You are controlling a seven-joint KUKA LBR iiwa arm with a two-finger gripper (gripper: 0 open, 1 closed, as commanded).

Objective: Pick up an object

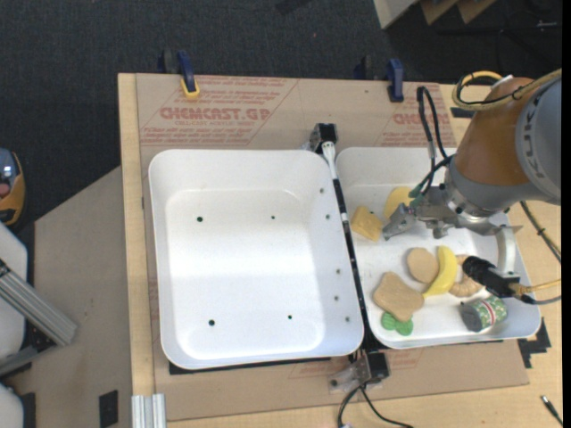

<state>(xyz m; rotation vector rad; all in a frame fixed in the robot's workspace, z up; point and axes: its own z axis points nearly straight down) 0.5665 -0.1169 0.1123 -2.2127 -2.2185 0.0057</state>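
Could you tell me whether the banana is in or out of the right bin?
In: the banana lies on the right bin's floor, within its rim.

arm (546, 136) grey, rounded casing; broad orange band (489, 145) above wrist; thin black cables (434, 141) running alongside; gripper (399, 223) pale grey, probably bare metal, detail blurred.

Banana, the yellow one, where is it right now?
In the camera view, the curved yellow banana lies in the right-hand shallow white bin, toward its front, right beside a round tan bun on its left.
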